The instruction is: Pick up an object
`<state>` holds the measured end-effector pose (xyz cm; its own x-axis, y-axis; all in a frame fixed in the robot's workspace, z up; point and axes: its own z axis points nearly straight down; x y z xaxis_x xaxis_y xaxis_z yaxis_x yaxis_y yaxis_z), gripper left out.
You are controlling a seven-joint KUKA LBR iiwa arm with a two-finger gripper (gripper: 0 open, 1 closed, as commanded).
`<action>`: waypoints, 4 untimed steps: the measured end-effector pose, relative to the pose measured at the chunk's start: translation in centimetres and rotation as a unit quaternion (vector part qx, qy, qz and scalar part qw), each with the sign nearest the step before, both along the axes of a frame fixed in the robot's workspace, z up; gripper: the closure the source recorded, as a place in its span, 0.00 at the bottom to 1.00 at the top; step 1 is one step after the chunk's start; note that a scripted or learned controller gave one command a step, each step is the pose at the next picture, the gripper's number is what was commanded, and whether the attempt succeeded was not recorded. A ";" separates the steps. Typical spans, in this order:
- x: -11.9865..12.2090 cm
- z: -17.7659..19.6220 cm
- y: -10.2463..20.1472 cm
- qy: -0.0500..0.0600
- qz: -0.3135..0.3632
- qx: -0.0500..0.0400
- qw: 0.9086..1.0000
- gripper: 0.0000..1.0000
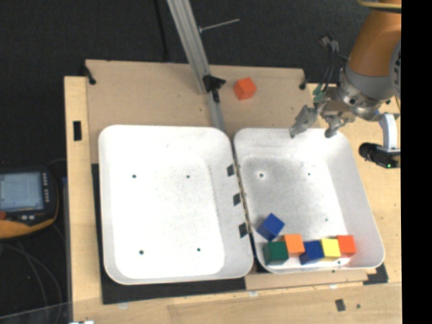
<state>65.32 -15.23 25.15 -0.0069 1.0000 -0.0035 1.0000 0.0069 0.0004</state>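
Observation:
My gripper [314, 127] hangs open over the far edge of the right bin [307, 181], with nothing between its two fingers. Along that bin's near edge lie several small blocks: a green block [275, 252], an orange block [294, 244], a blue block [312, 251], a yellow block [330, 248] and a red-orange block [346, 244]. Another blue block [271, 225] sits tilted just behind the green one. The gripper is well away from all of them, toward the back.
The left bin [165, 201] stands beside the right one. An orange cube [244, 88] rests on the bench behind the bins. A slanted metal post [192, 39] rises at the back centre. A handheld pendant [23, 198] lies off the bench at left.

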 end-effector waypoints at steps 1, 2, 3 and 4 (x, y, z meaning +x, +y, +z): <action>-1.7 -3.4 -1.4 0.002 -0.004 0.000 1.000 0.00; -8.1 -15.5 -3.2 -0.001 -0.005 0.001 1.000 0.00; -10.5 -7.4 -2.6 -0.003 -0.005 0.001 1.000 0.00; -5.2 1.6 -3.5 -0.006 -0.002 -0.001 1.000 0.00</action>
<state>60.12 -18.75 26.73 -0.0038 1.0000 -0.0047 0.9999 0.0039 0.0125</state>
